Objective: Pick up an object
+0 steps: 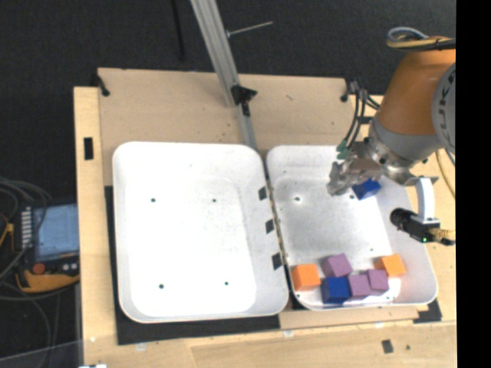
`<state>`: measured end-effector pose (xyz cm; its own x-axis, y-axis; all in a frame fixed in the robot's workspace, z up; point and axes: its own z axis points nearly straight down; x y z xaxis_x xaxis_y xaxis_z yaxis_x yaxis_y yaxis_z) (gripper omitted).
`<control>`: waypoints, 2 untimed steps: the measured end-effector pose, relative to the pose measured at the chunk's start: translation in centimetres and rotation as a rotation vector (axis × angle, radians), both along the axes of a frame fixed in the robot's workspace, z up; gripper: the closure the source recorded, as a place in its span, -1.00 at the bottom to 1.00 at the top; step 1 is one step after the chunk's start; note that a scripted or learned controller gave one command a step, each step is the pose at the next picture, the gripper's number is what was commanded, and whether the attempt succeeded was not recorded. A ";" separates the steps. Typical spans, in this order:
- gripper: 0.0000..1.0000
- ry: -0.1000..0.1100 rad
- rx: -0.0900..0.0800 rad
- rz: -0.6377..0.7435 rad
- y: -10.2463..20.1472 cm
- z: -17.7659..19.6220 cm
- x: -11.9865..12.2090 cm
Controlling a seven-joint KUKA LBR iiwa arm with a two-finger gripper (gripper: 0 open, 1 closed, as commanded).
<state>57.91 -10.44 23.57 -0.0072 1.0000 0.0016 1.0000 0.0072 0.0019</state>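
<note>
Pincer [343, 176] hangs low in the right white shallow bin [307, 163], beside a small blue block [367, 189]; its spread cannot be told, so no lift is confirmed.

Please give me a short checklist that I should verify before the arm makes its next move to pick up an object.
1. Gripper is over the right white bin: ok.
2. An object lies near the gripper, the small blue cube just beside it: ok.
3. Blue cube is between the fingers: cannot tell.
4. Other cubes are away from the gripper, such as the orange cube and purple cube at the near wall: ok.
5. Left white bin is away from the arm: ok.
</note>
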 end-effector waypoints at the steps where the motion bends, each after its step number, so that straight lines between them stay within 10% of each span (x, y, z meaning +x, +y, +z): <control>1: 1.00 0.002 -0.001 -0.002 4.7 -0.8 -0.8; 2: 1.00 0.003 0.000 -0.001 9.1 -1.0 -1.4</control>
<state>56.50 -1.32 22.58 -0.0061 1.0000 0.0015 1.0000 0.0061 -0.0011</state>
